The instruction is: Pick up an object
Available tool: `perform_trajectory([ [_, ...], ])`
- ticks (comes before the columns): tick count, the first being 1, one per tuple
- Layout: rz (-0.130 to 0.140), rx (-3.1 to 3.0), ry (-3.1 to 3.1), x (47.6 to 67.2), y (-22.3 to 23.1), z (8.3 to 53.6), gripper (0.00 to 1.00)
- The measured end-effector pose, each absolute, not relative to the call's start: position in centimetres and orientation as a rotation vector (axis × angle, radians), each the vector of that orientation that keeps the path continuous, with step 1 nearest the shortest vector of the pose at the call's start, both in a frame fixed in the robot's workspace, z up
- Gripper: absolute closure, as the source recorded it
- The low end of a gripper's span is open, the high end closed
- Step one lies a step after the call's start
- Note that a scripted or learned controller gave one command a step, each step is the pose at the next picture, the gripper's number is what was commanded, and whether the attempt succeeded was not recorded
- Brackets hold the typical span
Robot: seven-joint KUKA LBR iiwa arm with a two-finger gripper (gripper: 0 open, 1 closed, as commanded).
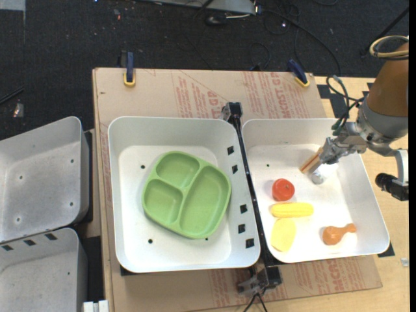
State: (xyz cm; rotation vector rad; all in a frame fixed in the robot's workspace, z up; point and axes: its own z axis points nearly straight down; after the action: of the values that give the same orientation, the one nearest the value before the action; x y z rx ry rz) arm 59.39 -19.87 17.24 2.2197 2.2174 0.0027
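The right bin holds several toy foods: a red tomato, a yellow corn-like piece, a pale yellow piece and an orange drumstick-shaped piece. My gripper hangs low over the bin's upper middle, up and to the right of the tomato. A short orange-brown stick and a small grey round piece sit right at its tip. I cannot see whether they touch the gripper or lie on the bin floor.
The left bin bears a green divided plate. A black divider with clips runs between the bins. Spare white bins lie off the bench to the left. Cables trail near the arm.
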Motion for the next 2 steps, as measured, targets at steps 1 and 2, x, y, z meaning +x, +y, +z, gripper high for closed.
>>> perform_trajectory([
  [1, 0.003, 2.218, 2.216, 59.2, -20.7, 23.1, 1.0],
  [2, 0.003, 2.216, 2.221, 59.3, -20.7, 26.5, 1.0],
])
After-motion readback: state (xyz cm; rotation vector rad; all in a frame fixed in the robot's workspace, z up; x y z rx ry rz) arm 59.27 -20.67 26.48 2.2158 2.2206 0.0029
